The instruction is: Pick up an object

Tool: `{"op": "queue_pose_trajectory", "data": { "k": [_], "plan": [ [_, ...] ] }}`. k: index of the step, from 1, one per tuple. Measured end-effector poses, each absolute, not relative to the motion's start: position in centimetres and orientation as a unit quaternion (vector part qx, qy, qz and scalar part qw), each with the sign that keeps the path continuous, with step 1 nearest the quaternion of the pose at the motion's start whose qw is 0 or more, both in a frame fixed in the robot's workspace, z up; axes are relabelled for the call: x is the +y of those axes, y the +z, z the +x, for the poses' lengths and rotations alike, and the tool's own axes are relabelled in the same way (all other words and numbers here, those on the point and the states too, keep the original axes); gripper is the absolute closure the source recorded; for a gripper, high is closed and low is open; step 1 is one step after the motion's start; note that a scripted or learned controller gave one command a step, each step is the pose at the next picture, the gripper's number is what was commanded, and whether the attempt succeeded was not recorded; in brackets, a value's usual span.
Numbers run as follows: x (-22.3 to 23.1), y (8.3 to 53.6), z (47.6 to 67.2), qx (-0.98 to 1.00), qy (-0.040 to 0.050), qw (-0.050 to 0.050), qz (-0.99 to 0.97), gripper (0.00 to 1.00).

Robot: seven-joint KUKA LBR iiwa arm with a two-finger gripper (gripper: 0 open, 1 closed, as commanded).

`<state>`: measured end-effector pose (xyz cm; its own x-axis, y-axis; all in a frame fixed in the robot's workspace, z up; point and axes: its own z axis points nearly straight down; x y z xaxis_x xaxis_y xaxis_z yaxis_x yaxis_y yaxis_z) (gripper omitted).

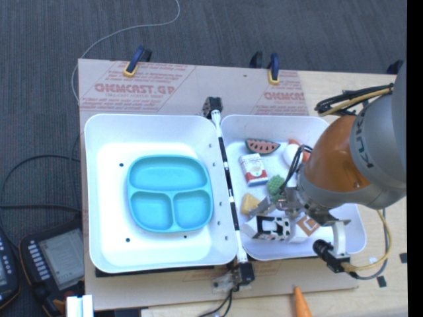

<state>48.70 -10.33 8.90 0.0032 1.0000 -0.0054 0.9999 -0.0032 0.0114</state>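
The right bin [277, 121] holds several small toys: a watermelon slice [263, 146], a red and white box [253, 168], a green broccoli piece [275, 185], a yellow cheese wedge [249, 203] and a black and white carton [269, 228]. My gripper [281, 207] hangs low over the front middle of this bin, just above the carton and right of the cheese wedge. The orange wrist band and grey arm cover the bin's right half. A white rounded piece [291, 153] shows beside the arm.
The left bin [106, 236] holds a light blue divided plate [170, 193]. A black clip [213, 105] sits at the far end of the rim between the bins. Blue clamps [136, 59] [273, 67] pin the board at the back. Cables trail along the bench's right edge.
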Motion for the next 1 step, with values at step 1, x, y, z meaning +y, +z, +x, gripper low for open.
{"op": "queue_pose_trajectory", "data": {
  "k": [1],
  "plan": [
    [-10.43, 9.85, 48.74, 0.706, 0.0017, 0.007, 0.708, 1.0]
  ]
}}
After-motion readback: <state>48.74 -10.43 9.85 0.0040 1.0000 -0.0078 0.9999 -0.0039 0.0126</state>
